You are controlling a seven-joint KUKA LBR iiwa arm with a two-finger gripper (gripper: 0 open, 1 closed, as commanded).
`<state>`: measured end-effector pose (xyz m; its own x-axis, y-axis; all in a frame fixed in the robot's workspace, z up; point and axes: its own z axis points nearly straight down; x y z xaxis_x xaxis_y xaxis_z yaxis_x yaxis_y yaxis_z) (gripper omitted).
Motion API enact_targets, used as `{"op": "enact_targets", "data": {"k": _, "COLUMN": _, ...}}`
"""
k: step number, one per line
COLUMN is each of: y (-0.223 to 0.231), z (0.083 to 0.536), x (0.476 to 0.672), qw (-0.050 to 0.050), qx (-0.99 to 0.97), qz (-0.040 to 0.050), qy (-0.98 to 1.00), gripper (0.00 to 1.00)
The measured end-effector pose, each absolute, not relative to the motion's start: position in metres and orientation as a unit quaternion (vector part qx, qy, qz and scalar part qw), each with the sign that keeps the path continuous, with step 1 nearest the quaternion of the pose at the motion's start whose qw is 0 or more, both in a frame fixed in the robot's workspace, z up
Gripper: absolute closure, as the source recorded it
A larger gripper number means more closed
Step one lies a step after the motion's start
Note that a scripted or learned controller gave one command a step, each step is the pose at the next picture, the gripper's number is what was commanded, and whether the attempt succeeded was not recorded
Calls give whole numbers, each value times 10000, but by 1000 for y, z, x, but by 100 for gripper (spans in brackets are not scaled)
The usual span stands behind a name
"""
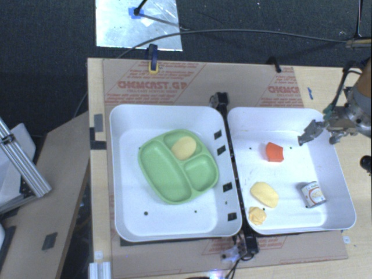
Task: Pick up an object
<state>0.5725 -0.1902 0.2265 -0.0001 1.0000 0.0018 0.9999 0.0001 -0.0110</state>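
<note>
left bin (125, 156): you've got a green divided plate (168, 176) in it; yellow piece (185, 148) sits in its top compartment
right bin (334, 182): orange block (274, 151) upper middle; two yellow pieces (264, 194) low left; small can (313, 194) on its side, right
hand (317, 131): over right bin's upper right edge; fingers look apart, nothing between them

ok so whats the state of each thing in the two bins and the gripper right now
green divided plate: flat in the left bin, holding one item
yellow piece: in the plate's top compartment
orange block: loose on the right bin floor, ungripped
yellow lump: lying loose in the right bin
small yellow piece: at the right bin's front rim
small can: on its side
gripper: over the right bin's back right, nothing between its fingers
</note>
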Motion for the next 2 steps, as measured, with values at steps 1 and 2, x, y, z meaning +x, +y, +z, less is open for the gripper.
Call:
{"op": "enact_targets", "data": {"k": 1, "y": -189, "z": 234, "x": 575, "qw": -7, "qx": -7059, "qz": -3, "qy": -7083, "gripper": 0}}
{"op": "enact_targets", "data": {"k": 2, "y": -186, "z": 176, "x": 582, "qw": -5, "qx": -7061, "qz": -2, "qy": -7081, "gripper": 0}}
